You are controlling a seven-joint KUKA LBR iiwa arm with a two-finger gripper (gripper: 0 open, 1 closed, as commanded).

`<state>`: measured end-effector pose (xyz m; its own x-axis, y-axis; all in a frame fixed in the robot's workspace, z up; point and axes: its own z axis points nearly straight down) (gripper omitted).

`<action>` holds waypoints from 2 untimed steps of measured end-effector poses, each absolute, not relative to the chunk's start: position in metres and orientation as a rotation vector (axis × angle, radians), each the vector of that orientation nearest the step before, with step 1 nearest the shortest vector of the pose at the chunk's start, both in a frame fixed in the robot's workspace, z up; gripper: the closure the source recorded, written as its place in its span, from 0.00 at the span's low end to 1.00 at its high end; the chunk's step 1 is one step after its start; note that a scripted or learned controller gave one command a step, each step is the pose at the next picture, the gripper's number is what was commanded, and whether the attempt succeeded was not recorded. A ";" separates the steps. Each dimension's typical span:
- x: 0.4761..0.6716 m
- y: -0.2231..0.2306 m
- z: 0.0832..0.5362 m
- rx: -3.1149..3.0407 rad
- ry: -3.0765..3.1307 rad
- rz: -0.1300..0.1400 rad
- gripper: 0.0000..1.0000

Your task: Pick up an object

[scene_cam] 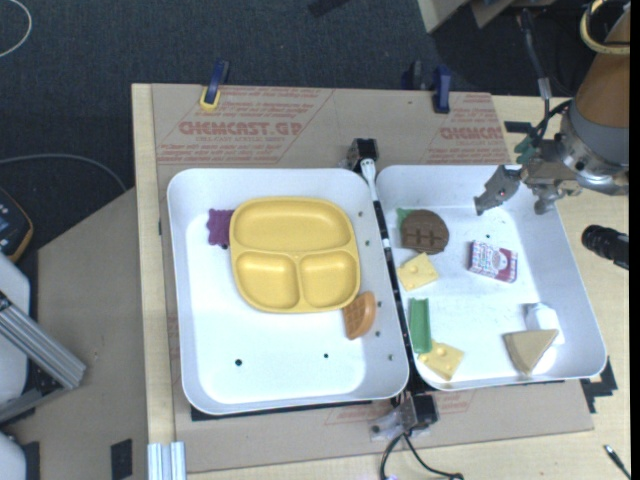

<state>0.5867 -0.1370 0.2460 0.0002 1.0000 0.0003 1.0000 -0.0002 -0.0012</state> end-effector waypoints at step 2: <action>0.574 -0.131 0.150 -2.217 -2.217 0.005 0.00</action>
<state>0.5742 -0.1306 0.1503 0.0000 1.0000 0.0025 1.0000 0.0000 -0.0072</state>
